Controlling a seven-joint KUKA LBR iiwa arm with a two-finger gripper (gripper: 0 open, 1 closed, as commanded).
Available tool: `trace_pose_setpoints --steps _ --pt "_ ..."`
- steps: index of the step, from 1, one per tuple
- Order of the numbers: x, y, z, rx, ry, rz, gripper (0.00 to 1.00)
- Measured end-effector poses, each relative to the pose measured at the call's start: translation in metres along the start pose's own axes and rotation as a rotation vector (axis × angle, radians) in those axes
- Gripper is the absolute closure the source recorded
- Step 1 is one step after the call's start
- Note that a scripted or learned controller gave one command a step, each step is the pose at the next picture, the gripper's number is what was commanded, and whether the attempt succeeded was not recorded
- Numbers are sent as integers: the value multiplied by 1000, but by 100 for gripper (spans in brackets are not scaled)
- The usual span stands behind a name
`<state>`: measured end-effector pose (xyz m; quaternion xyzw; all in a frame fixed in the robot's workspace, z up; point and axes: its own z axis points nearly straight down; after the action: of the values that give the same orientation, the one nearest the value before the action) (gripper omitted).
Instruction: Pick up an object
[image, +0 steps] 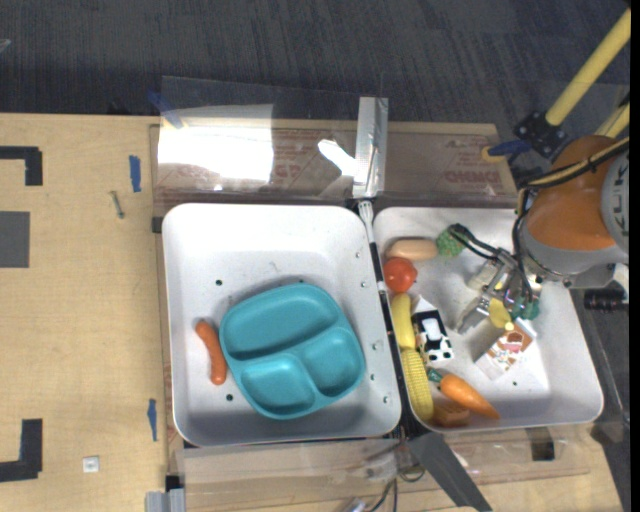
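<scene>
My gripper (481, 306) hangs low over the middle of the right bin (580, 400), its metal fingers apart and nothing between them. A small yellow piece (498, 316) lies just right of the fingertips, with a white and red packet (510, 350) below it. To the left are a black and white toy (433, 337), a red tomato (400, 273), a tan bread roll (411, 248) and a long yellow corn cob (410, 355). An orange carrot (465, 393) lies near the front wall. A green item (455, 240) sits at the back.
The left bin (190, 240) holds a teal divided plate (290, 348) and an orange sausage-shaped toy (212, 352) beside it. A clear plastic panel (260, 150) stands behind the bins. The grey arm with its orange band (570, 215) covers the right bin's back right corner.
</scene>
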<state>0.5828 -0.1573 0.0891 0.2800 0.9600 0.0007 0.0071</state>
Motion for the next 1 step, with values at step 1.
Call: trace_pose_setpoints --steps 1 --pt "18 -27 -1 1 5 -42 0"
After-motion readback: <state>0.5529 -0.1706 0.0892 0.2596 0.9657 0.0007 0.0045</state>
